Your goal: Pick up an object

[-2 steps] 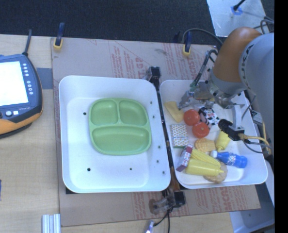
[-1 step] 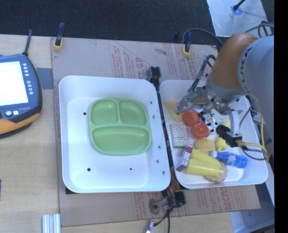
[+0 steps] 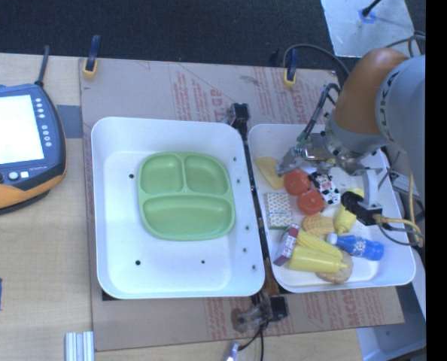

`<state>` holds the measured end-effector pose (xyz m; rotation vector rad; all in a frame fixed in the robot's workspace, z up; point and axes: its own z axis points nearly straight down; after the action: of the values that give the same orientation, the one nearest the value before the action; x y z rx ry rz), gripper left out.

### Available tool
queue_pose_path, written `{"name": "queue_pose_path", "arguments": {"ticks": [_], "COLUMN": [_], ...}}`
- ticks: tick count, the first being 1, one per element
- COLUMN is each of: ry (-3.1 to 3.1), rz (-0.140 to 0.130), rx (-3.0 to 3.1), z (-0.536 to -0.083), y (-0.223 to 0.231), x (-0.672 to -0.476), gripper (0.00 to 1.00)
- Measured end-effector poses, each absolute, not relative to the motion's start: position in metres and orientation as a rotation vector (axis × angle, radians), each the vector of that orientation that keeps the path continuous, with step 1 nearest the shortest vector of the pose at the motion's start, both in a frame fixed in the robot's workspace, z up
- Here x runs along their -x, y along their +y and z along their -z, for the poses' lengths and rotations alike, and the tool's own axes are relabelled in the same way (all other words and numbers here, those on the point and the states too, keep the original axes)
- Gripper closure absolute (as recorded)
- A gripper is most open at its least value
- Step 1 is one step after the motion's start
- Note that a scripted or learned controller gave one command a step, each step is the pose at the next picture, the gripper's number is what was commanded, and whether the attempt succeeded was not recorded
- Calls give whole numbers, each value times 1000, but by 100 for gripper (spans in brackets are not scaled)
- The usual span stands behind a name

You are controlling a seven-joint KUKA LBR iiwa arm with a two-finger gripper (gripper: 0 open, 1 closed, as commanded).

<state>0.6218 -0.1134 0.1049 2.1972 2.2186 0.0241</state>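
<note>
In the right bin (image 3: 404, 273), gripper (image 3: 311, 159) just above red tomatoes (image 3: 303, 192), apart

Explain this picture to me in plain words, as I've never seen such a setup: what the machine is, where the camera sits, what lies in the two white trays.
The camera is fixed above a workbench, looking down at a slant. The grey machine with the orange band at the right is a robot arm; its job is to pick up an object. At its end is a two-finger gripper, now low over the right bin.

That bin holds a pile of small toy-like items: two red tomato-like pieces, a yellow corn cob, a blue bottle, a pale yellow wedge and others. I cannot tell whether the gripper holds any of them.

The left bin holds a green divided plate. At the far left lies the arm's handheld control pad with a screen.
</note>
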Motion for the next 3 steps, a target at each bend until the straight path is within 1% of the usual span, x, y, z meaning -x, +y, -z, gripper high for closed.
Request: {"name": "queue_pose_path", "arguments": {"ticks": [1, 2, 3], "ry": [2204, 2221, 2222], "rz": [-27, -8, -2], "rx": [-2187, -2213, -2213], "z": [-105, -97, -94], "y": [-108, -108, -128], "x": [-551, -588, -565], "gripper": [0, 0, 0]}}
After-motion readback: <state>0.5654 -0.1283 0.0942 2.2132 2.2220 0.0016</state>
